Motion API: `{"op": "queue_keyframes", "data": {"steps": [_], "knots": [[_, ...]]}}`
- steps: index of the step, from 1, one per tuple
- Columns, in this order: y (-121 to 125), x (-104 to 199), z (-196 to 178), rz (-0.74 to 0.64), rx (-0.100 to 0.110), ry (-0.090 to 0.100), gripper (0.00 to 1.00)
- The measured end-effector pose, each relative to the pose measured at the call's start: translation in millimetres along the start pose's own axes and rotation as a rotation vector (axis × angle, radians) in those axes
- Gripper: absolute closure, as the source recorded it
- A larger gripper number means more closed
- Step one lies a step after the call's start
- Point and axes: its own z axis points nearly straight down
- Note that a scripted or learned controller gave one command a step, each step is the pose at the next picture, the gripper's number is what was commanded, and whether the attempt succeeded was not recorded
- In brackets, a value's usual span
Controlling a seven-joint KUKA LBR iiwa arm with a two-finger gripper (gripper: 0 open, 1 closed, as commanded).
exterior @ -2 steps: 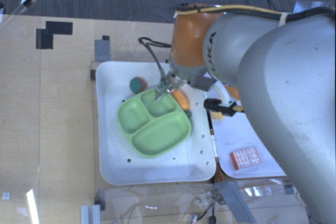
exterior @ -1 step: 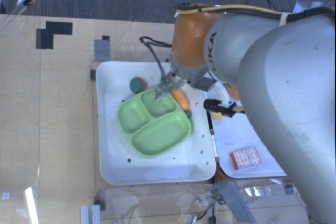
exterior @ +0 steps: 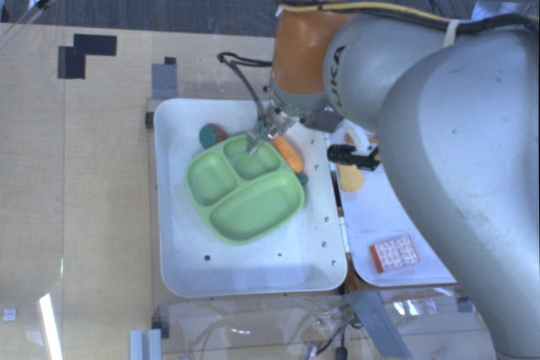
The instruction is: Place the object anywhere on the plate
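A light green plate point(exterior: 245, 191) with three compartments lies in the left white bin point(exterior: 181, 261). My gripper point(exterior: 257, 139) hangs over the plate's upper right compartment, its thin fingers pointing down at the plate's far edge. An orange carrot-like object point(exterior: 289, 154) lies just off the plate's right rim, beside the gripper. A small teal and red object point(exterior: 212, 133) rests behind the plate's upper left rim.
The right bin point(exterior: 381, 225) holds a yellowish item point(exterior: 350, 177) near its left wall and a red-and-white patterned block point(exterior: 395, 253) near its front. The arm's big grey body covers most of the right bin. A dark cable loops behind the gripper.
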Motion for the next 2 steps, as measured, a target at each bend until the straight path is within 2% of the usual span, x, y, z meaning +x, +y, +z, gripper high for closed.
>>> {"op": "queue_keyframes", "data": {"steps": [1, 2], "knots": [[-76.8, -47.2, -96.2, -0.129, 0.0, -0.012, 1.0], [-210.6, -186.9, -20.7, -0.299, 0.003, -0.014, 1.0]]}}
